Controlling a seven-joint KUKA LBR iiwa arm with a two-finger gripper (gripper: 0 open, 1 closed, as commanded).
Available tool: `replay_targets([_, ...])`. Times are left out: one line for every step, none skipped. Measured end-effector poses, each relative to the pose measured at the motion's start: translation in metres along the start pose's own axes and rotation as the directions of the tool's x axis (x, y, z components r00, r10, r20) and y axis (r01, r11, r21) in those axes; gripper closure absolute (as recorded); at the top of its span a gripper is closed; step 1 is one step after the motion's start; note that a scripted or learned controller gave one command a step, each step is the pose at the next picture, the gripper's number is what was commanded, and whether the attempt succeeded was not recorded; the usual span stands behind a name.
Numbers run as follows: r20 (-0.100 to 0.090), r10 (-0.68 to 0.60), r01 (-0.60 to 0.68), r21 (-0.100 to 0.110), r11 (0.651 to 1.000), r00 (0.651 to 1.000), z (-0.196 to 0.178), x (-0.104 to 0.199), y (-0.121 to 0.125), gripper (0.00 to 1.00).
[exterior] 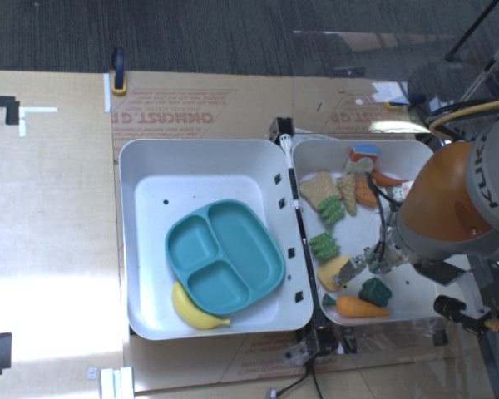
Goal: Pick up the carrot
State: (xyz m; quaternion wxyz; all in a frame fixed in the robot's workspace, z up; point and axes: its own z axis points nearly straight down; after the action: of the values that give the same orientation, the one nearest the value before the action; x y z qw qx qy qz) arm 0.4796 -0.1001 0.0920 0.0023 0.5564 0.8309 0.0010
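My gripper (359, 266) hangs low inside the right bin (416, 307), and my fingers are a little apart with nothing between them. They are just beside a yellow wedge (333, 271). The carrot (362, 307) lies on the bin floor at the near edge, near to my fingertips but not touching them, with its orange body pointing to the right. A dark green piece (374, 291) sits just above the carrot. In the left bin (141, 223) a teal divided plate (224, 256) rests, and a banana (195, 310) lies against its near-left side.
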Motion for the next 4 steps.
replay_targets([0.000, 0.117, -0.117, 0.001, 0.993, 0.993, 0.000, -0.001, -0.001, 0.00])
replay_targets([0.001, 0.224, -0.224, 0.002, 0.974, 0.974, -0.018, -0.004, -0.002, 0.00])
replay_targets([-0.003, 0.258, -0.258, 0.008, 0.966, 0.966, 0.001, 0.003, -0.002, 0.00])
replay_targets([0.000, 0.253, -0.253, 0.006, 0.967, 0.967, -0.007, 0.001, -0.001, 1.00])
